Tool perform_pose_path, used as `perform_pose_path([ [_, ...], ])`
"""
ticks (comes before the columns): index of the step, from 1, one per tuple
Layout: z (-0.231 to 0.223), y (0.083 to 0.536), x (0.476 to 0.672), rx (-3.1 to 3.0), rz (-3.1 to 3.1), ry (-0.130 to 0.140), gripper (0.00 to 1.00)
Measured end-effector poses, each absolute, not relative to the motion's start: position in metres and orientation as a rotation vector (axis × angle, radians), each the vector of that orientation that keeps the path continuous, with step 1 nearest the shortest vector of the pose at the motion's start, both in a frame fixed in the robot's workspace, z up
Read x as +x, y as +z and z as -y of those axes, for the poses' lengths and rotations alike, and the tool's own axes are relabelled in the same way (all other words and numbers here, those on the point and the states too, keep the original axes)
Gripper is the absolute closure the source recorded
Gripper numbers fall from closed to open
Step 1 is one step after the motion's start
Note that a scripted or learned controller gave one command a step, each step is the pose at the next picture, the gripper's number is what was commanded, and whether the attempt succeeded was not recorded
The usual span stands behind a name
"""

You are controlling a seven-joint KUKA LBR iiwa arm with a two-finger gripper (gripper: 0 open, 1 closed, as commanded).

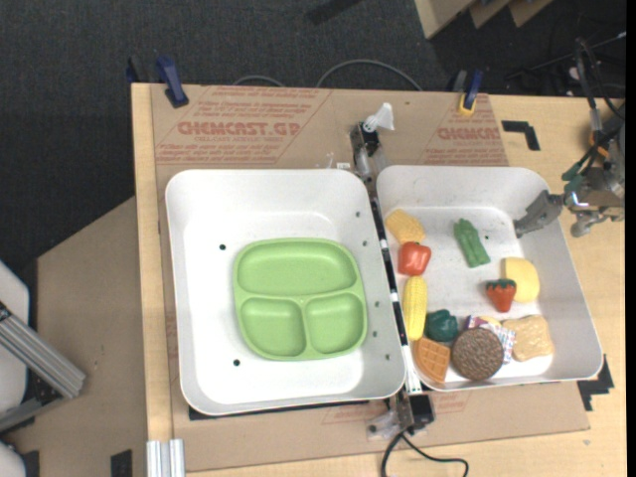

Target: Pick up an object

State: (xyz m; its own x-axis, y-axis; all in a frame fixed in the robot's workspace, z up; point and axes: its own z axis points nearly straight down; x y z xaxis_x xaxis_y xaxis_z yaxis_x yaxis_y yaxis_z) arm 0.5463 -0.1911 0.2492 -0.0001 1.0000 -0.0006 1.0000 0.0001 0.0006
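We see two white bins side by side on the bench. The left bin (199,207) holds a green tray (297,298) with three sections, and nothing lies on the tray. The right bin (566,296) holds all the toy food.

In that bin we see a green pickle (471,242) near the top, a red pepper (414,258) by the left wall, and a yellow corn cob (413,308) just below the pepper. A small strawberry (501,293) sits against a yellow lemon (524,278). At the bottom there is a round brown cookie (478,353), a waffle (433,359) beside it, and a piece of toast (531,337).

The gripper (537,214) is at the top right edge of the right bin. It is small and dark against the rim. We cannot tell if it is open or closed. We see nothing held in it.

So we think the job is only starting. No toy is lifted yet. Every toy lies flat on the bin floor. The gripper has not reached any of them. The pickle and the lemon look nearest to it. What is left is almost everything: move over one toy, come down, close on it, and lift it up.
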Motion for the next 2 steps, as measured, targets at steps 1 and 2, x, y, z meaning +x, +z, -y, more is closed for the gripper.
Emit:
perform_pose_path([
  [1,0.162,0.088,0.583,2.226,-2.235,-0.008,0.0],
  [2,0.165,0.109,0.586,2.219,-2.221,0.002,1.0],
])
